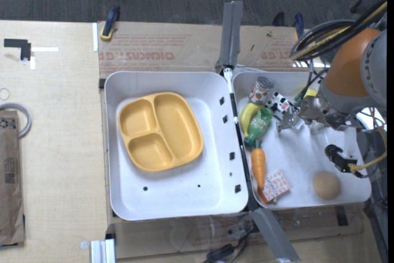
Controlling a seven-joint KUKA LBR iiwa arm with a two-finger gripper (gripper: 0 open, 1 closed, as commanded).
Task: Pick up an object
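The right bin holds several objects. A yellow banana and a green item lie against its left wall, with an orange carrot below them. A patterned cup and a black-and-white toy sit at the back. A small patterned packet and a tan ball lie near the front. My gripper hangs low over the bin's middle, just below and right of the black-and-white toy and right of the green item. I see nothing held in it.
The left bin holds a yellow three-compartment plate. A grey divider bar runs between the bins at the back. The arm's orange band and black cables hang over the right bin's far right side.
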